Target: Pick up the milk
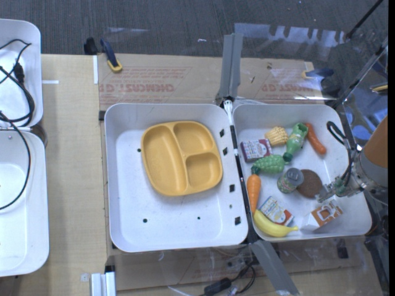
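The bench (68,165) carried two white bins side by side. The left bin (123,214) held a yellow divided plate (182,157), lying toward its back half, a little left of the middle. The right bin (345,227) held all the small things. The arm (376,156) came in over the right edge of this bin, and the gripper (336,189) hung low near that edge, just beside a brown round thing (310,183). The view there was not sharp, so I cannot tell how far it was spread, and nothing clear was held by it. A banana (271,225) lay at the front edge, and a carrot (253,190) lay near the left wall. The milk (326,214), a small white and orange carton, lay near the front right corner, just in front of the gripper and apart from it. A green bottle (295,140) and a corn cob (276,135) lay toward the back edge.
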{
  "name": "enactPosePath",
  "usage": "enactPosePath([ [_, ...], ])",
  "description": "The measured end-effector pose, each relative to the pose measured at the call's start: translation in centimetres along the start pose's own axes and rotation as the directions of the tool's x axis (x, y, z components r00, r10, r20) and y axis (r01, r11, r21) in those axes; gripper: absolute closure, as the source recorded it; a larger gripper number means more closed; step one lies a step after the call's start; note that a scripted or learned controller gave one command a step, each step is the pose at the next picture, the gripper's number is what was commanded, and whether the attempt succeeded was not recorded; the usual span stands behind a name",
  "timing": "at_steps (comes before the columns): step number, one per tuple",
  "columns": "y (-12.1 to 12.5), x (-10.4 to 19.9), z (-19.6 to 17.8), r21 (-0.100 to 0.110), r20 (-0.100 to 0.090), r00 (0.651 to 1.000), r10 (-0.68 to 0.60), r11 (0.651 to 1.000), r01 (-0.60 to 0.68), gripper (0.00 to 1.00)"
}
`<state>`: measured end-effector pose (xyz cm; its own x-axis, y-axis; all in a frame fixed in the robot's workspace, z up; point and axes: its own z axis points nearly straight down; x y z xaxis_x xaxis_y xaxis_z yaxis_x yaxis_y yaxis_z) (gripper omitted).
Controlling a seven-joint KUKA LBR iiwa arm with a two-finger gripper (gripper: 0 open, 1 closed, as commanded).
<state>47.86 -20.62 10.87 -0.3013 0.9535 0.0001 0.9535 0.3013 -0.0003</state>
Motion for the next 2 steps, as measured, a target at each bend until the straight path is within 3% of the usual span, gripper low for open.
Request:
enactPosePath([
  [1, 0.00, 0.00, 0.00, 0.000, 0.000, 1.000, 0.001, 1.000, -0.001, 0.00],
  [2, 0.05, -0.05, -0.86, 0.000, 0.001, 1.000, 0.001, 1.000, -0.001, 1.00],
])
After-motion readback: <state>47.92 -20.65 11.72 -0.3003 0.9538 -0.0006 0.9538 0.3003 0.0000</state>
